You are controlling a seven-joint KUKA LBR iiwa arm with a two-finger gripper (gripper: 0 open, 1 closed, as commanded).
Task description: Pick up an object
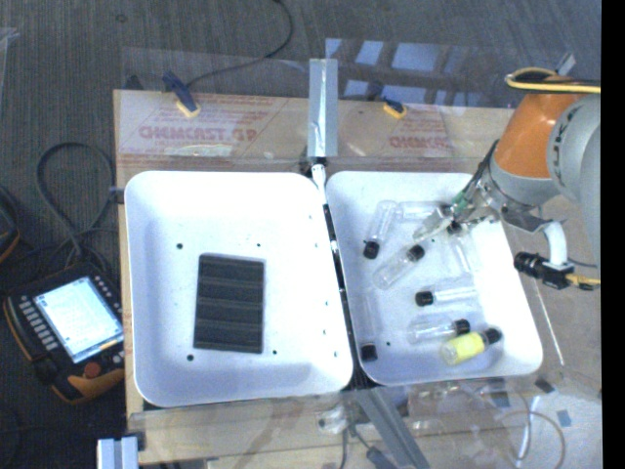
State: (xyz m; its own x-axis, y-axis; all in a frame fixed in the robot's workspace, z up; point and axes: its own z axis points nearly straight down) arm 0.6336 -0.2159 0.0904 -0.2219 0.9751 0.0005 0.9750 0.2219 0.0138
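The right bin (508,262) holds several clear vials with black caps. One vial (381,225) lies at the upper left, another (395,266) just below it, a third (445,292) near the middle, and one more (434,331) lower down. A yellow vial (463,348) with a black cap lies at the bin's lower right. A loose black cap (368,353) sits in the lower left corner. My gripper (452,215) hangs low over the upper right part of this bin, beside another clear vial (431,227). I see nothing clearly held in it.
A black ribbed block (230,302) lies flat in the left bin (156,213). A metal post (321,115) stands behind the wall between the two bins. A handheld pendant (73,322) rests on the floor at the far left.
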